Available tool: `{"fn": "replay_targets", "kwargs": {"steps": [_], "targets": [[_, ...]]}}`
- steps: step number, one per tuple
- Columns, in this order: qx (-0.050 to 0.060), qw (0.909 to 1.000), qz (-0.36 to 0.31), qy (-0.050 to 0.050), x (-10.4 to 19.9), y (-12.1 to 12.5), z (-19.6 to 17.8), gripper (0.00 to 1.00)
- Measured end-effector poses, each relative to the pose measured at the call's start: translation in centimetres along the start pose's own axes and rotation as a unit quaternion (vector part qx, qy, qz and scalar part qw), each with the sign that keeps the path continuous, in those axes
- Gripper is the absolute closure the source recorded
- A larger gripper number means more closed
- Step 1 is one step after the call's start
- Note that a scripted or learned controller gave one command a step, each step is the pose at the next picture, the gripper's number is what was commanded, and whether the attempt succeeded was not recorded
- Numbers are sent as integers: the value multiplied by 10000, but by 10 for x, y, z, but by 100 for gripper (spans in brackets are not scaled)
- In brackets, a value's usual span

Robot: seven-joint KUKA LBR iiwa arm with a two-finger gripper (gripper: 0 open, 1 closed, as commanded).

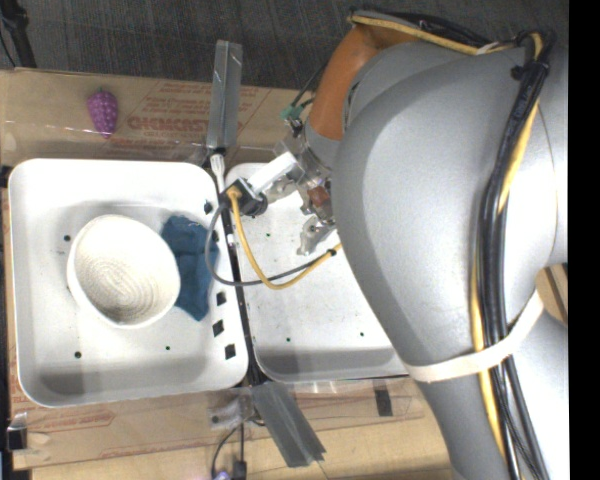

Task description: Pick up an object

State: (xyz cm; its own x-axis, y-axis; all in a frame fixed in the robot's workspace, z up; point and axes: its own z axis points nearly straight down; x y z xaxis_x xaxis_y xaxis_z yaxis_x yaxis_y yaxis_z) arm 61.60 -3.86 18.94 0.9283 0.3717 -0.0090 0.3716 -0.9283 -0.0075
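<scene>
A round cream woven hat or bowl-shaped object (126, 268) lies in the left bin (40, 368). A crumpled blue cloth (190, 263) rests against its right side, near the divider between the bins. My gripper (315, 213) hangs over the upper part of the right bin (310, 338), close under the big grey arm. Its fingers are mostly hidden by the wrist and arm body, and I see nothing held there.
A small purple object (103, 111) lies on the cardboard beyond the left bin. A yellow cable (270, 280) loops across the right bin's floor. The grey arm (450, 218) covers the right bin's right side. A grey bracket (224, 93) stands behind the bins.
</scene>
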Motion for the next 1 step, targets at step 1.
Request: {"fn": "replay_targets", "kwargs": {"steps": [1], "targets": [[-14,9954,-956,17,-10,79,-25,0]]}}
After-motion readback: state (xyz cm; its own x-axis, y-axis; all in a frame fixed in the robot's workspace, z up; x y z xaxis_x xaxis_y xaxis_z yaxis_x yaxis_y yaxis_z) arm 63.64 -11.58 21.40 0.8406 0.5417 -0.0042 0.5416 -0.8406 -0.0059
